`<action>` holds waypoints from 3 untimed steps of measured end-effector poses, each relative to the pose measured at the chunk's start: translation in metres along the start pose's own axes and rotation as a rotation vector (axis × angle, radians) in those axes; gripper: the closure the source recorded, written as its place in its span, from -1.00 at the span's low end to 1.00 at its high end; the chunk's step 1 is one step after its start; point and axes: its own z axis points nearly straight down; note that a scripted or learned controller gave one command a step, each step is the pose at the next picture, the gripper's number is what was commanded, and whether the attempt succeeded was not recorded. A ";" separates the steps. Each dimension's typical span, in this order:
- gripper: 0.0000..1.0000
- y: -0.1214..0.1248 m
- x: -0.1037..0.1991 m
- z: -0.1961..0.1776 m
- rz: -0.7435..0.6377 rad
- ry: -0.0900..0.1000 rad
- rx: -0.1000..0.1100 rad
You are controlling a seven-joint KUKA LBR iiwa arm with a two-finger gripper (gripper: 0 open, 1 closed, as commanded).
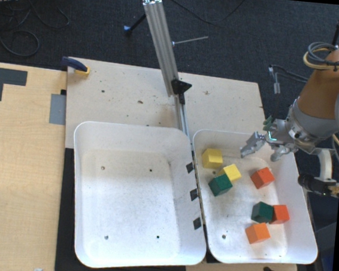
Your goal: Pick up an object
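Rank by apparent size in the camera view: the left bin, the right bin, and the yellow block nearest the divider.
1. Left bin, largest.
2. Right bin, somewhat smaller as it looks here; the slant may exaggerate this.
3. Yellow block, by far the smallest.

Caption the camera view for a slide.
Gripper open above the right bin of coloured blocks, nothing held.

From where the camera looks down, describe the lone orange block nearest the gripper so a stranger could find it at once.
Start at the right bin, the one holding all the blocks. Look at its upper right part, just below the gripper. The orange block lies there alone, touching nothing, while the other two orange blocks lie lower down beside a dark green block.
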 end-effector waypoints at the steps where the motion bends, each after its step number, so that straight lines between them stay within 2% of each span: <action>1: -1.00 0.001 0.000 -0.003 -0.002 -0.001 -0.005; 2: -1.00 0.003 0.000 0.041 0.000 -0.001 -0.001; 3: -1.00 0.014 -0.003 0.090 0.000 0.004 -0.017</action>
